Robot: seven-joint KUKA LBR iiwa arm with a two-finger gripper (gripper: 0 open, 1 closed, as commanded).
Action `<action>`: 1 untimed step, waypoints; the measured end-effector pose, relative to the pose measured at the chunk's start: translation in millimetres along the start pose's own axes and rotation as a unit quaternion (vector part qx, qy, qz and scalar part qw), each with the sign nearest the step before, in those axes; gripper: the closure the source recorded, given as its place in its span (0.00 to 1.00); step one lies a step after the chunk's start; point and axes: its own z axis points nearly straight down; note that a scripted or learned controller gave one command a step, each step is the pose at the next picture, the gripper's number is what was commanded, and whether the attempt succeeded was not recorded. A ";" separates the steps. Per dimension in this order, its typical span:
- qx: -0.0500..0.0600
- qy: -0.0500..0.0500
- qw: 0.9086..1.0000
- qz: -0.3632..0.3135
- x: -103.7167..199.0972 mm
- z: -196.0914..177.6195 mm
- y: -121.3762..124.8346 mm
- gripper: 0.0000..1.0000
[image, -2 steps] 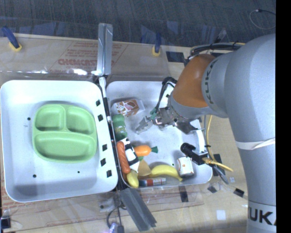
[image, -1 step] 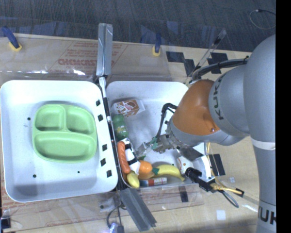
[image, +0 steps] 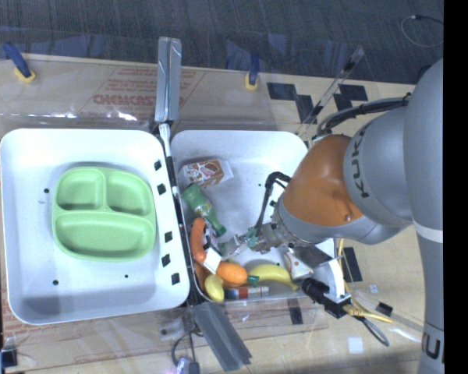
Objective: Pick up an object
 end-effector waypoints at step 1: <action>0.000 0.000 0.996 -0.087 -11.6 -122.6 -2.0 0.00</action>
